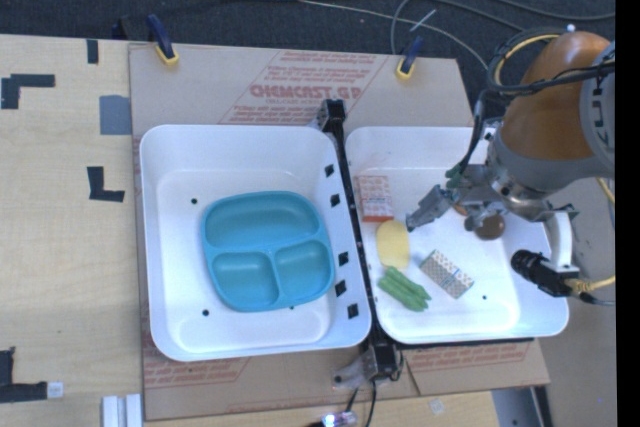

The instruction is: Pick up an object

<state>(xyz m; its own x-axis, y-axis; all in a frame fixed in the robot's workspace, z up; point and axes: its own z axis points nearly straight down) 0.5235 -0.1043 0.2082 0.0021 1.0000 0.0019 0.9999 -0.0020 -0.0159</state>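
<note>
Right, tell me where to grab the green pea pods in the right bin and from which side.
Take the green pea pods across their narrow middle, coming straight down from above. They lie flat on the floor of the right bin, running slantwise, so the claw should turn to close across their short width. The yellow piece crowds their upper end, so stay toward the middle.

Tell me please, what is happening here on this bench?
A grey robot arm reaches from the right over the right bin, trying to pick something up. Its gripper hangs just above a yellow object; nothing shows between the jaws. Nearby lie a green object, a patterned packet and a red-and-white packet. The left bin holds a blue divided plate.
</note>
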